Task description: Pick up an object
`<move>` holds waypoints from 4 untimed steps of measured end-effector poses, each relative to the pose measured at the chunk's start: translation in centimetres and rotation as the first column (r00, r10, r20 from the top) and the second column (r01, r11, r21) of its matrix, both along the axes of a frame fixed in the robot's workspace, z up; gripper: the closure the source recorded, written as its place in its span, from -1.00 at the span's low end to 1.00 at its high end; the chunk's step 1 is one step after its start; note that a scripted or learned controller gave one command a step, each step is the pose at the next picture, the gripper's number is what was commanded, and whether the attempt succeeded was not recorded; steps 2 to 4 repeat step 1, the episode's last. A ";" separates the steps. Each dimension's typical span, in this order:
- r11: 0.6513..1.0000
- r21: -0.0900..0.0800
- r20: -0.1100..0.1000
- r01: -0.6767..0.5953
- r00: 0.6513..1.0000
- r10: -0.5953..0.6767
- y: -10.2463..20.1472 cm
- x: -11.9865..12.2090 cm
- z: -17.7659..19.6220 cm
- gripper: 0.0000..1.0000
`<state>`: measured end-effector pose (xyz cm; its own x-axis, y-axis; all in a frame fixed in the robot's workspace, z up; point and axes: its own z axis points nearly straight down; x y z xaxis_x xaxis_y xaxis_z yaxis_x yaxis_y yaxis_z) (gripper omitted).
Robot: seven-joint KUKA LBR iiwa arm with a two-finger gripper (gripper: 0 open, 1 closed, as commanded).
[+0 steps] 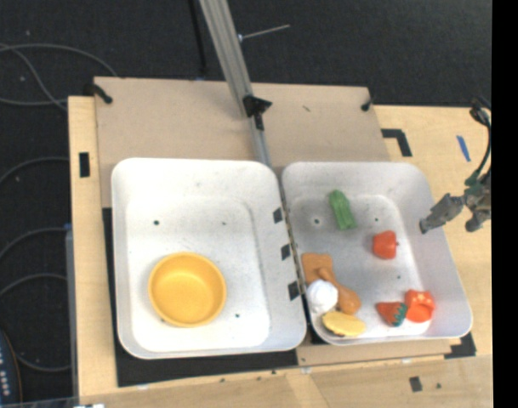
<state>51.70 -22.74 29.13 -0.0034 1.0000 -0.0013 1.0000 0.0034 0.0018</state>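
The surface [233, 117] carries two white bins: the left bin [199, 202] holds a yellow bowl [187, 289], and the right bin [412, 194] holds small toys. The tool [452, 213] hovers at that bin's right rim; whether it is apart or together I cannot tell. The nearest toy, a small red piece [384, 245], lies just left of the tool and slightly lower in the view.

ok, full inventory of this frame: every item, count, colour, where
bins: 2, white, side by side on the bench
bowl: 1, yellow, left bin, near front
green piece: 1, right bin, back
red piece: 1, right bin, middle right
orange pieces: about 2, right bin, left edge
white ball: 1, right bin, front left
yellow piece: 1, right bin, front edge
red-orange pieces: a cluster with a green bit, right bin, front right
claw: 1, dark, over right bin's right rim
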 end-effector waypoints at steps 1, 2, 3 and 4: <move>1.000 0.000 0.000 0.000 1.000 0.000 0.0 0.0 0.0 -1.00; 1.000 0.000 0.000 0.000 1.000 0.000 0.0 0.0 0.0 -1.00; 1.000 0.000 0.000 0.000 1.000 0.000 0.0 0.0 0.0 -1.00; 1.000 0.000 0.000 0.000 1.000 0.000 0.0 0.0 0.0 -1.00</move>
